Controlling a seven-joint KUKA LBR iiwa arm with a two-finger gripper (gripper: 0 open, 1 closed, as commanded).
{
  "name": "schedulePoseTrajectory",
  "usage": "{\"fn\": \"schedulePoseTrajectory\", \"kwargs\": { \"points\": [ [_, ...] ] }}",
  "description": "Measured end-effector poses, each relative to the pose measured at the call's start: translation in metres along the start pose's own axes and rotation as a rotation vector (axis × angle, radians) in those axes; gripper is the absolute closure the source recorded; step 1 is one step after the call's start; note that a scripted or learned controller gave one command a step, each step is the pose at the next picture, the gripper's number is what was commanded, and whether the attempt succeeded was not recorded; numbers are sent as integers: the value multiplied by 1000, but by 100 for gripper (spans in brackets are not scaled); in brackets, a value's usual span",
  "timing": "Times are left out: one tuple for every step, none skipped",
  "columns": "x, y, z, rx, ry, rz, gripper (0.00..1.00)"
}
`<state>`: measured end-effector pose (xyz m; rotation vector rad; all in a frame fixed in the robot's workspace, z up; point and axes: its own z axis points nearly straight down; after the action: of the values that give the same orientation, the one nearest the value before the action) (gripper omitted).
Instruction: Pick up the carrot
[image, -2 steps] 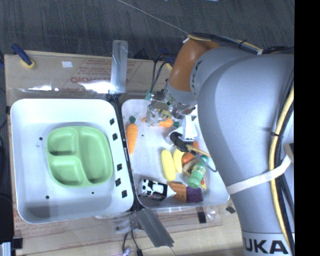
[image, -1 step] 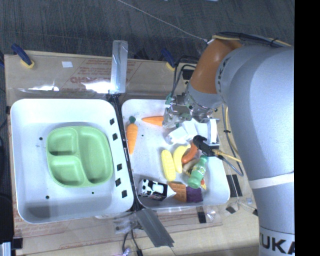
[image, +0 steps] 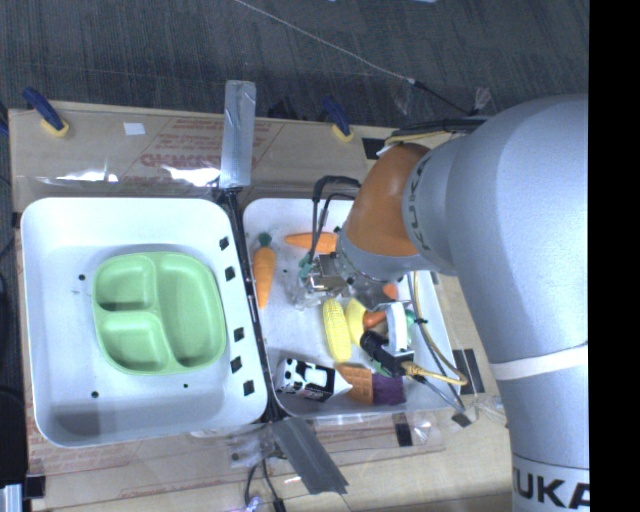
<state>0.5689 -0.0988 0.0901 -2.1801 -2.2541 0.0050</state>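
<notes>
Lying against the left wall of the right bin (image: 262, 210), beside the tool (image: 318, 280) whose grip state cannot be told, the carrot (image: 263, 274) looks light, rigid, smooth; grasp mid-body across its width.

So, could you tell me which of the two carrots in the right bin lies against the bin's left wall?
The carrot pointing lengthwise along the left wall, green top upward. The other carrot lies crosswise nearer the arm.

smooth glossy plastic: white bins (image: 60, 230), green tray (image: 160, 312), carrot (image: 263, 276); bench (image: 180, 145) looks like matt cardboard.
</notes>
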Motion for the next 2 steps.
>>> {"fn": "schedulePoseTrajectory", "kwargs": {
  "points": [
    [-50, 59, -3, -6, -3, -49, 100],
    [1, 25, -1, -2, 0, -23, 100]
  ]
}}
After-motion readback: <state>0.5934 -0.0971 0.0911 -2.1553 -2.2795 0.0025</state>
